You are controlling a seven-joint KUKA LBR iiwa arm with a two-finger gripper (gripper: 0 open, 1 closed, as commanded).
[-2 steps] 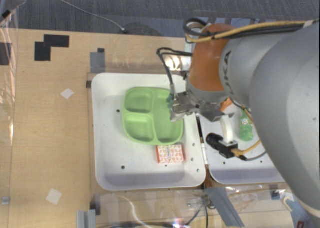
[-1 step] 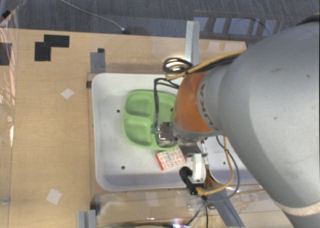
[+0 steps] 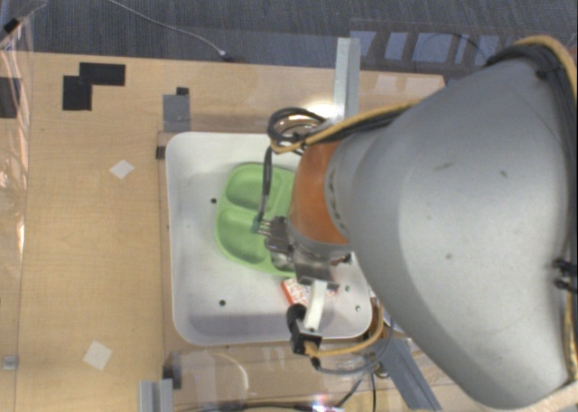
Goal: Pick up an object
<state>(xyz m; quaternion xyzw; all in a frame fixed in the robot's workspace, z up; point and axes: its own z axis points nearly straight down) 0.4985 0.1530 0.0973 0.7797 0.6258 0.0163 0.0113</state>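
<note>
1. The grey arm (image 3: pixel 470 220) was the biggest thing we saw. It reached over the right side of the white bin (image 3: pixel 194 306) and covered everything to that bin's right.
2. The wooden bench (image 3: pixel 90 248) stretched out to the left of the bin and beyond its far edge.
3. The white bin sat on the bench, with its left wall and near-left corner bare.
4. A green object (image 3: pixel 242 220), rounded and two-lobed, lay in the middle of the bin. Its right edge was hidden under the arm's orange band (image 3: pixel 312 193).
5. A black L-shaped mark (image 3: pixel 90 85) lay on the bench, well beyond the bin's far-left corner.
6. The gripper (image 3: pixel 302 261) hung over the bin at the green object's near-right edge. We could not tell whether it was open or closed, or whether it touched the object.
7. A small red-and-white item (image 3: pixel 293 291) lay on the bin floor just on the near side of the gripper, close to the green object.
</note>
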